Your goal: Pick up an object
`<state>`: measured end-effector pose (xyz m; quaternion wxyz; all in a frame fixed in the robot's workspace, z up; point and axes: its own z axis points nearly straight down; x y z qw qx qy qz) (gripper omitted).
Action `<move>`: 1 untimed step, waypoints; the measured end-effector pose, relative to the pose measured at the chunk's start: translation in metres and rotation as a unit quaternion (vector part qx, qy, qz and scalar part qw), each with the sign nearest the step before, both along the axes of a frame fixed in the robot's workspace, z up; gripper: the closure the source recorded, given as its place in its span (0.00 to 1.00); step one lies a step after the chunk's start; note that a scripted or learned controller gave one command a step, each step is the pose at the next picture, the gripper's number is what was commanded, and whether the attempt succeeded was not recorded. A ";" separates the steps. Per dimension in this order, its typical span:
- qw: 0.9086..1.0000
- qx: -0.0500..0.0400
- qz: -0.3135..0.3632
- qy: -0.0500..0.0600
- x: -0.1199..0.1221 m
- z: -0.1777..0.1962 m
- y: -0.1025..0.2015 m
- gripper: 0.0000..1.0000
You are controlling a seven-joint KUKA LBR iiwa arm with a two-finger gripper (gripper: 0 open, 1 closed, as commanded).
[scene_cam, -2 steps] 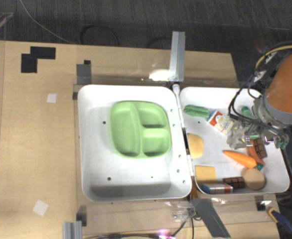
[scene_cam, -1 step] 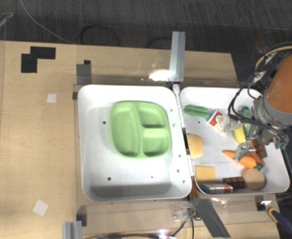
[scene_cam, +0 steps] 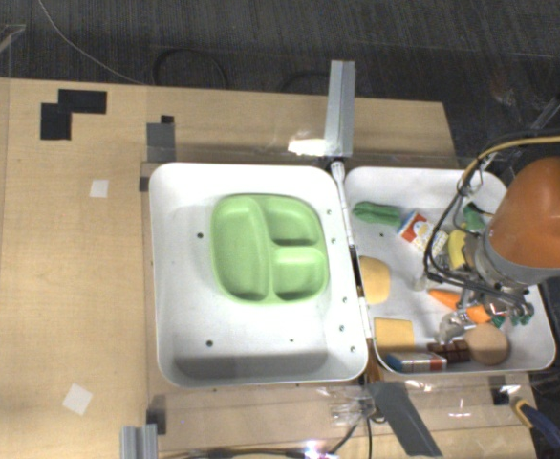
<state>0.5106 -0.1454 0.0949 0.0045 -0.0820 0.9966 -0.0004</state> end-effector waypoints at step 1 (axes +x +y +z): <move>0.998 -0.002 0.057 -0.009 -0.009 -0.004 -0.004 0.00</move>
